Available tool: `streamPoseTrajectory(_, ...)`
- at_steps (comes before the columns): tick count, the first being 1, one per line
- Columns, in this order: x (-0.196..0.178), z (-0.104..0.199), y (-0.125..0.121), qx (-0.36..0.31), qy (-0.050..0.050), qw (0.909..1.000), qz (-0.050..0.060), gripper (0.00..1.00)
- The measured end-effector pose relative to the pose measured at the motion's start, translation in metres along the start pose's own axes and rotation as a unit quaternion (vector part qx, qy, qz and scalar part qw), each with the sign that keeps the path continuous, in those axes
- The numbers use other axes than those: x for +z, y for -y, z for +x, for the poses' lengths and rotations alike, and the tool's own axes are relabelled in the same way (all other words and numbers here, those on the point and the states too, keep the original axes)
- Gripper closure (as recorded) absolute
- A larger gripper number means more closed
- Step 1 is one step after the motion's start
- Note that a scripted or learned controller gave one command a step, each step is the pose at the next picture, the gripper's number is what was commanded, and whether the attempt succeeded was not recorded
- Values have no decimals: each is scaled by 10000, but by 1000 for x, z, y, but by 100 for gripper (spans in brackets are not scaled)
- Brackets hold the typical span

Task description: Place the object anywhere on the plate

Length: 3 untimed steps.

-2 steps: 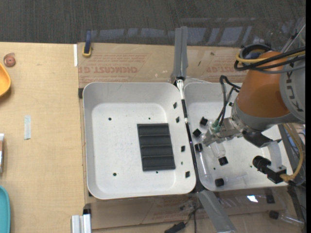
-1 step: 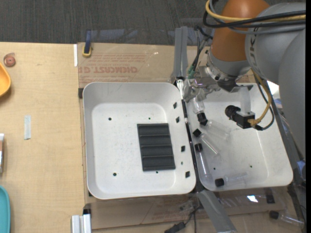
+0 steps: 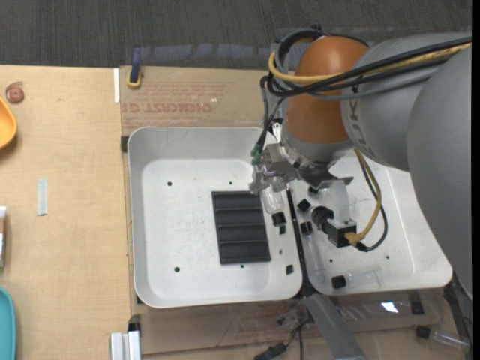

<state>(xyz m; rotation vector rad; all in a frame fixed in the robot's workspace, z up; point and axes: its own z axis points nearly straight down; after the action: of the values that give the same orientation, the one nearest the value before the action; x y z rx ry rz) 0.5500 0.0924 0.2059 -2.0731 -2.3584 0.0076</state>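
Note:
A black ridged plate (image 3: 241,227) lies flat in the middle of the left bin (image 3: 154,223). My gripper (image 3: 270,188) hangs over the left bin's right side, just beyond the plate's far right corner. A small black piece (image 3: 278,220) sits close below the gripper, beside the plate's right edge and off the plate. The wrist hides whether anything is held.
Another small black piece (image 3: 290,269) lies near the left bin's front right corner, and one more (image 3: 339,281) lies at the front of the right bin (image 3: 409,265). The arm covers much of the right bin. Cardboard (image 3: 180,100) lies behind the bins.

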Motion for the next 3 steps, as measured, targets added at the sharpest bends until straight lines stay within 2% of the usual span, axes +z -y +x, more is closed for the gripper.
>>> streamPoseTrajectory(1, -5, 48, 16, -2413, -2, 9705, -4, 100)
streamPoseTrajectory(2, -127, 3, -8, -4185, 5, 9082, -16, 100)
streamPoseTrajectory(3, -88, 24, 32, -6405, 2, 7679, -18, 100)
